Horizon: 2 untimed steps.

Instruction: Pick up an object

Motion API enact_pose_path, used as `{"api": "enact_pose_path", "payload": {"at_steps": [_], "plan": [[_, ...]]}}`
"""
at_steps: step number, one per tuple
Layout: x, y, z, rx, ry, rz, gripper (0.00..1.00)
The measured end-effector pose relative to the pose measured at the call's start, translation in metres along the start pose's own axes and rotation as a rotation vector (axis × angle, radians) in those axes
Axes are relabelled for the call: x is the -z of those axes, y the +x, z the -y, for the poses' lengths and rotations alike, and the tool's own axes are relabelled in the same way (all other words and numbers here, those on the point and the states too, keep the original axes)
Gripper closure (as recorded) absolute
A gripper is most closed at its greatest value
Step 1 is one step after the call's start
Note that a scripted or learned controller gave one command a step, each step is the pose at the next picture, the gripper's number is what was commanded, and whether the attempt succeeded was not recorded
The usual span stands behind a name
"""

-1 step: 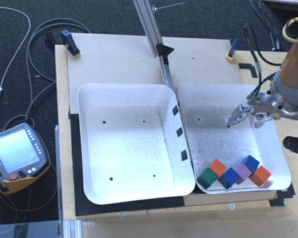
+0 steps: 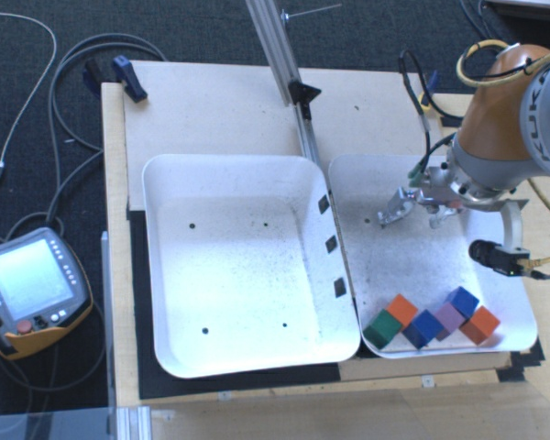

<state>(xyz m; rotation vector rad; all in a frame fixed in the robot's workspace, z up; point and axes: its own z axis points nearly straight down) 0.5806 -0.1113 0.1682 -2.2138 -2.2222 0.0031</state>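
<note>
Two shallow white bins sit side by side on a pale bench (image 2: 211,108). The left bin (image 2: 165,181) has a speckled floor. In the right bin (image 2: 357,177), a cluster of small blocks lies along the near edge: a green block (image 2: 381,328), an orange block (image 2: 402,309), a blue block (image 2: 425,327), a purple block (image 2: 449,319), another blue block (image 2: 463,300) and a second orange block (image 2: 483,324), most of them touching. The arm (image 2: 504,117) reaches in from the right, its gripper (image 2: 396,211) above the far part of the right bin, well apart from the blocks
</note>
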Motion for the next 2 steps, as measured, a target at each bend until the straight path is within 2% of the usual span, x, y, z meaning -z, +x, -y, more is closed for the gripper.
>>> {"api": "enact_pose_path", "payload": {"at_steps": [1,2], "plan": [[-0.073,0.015,0.025,-0.004,0.006,-0.002,0.00],[0.035,0.040,0.096,-0.002,-0.008,0.000,0.00]]}}
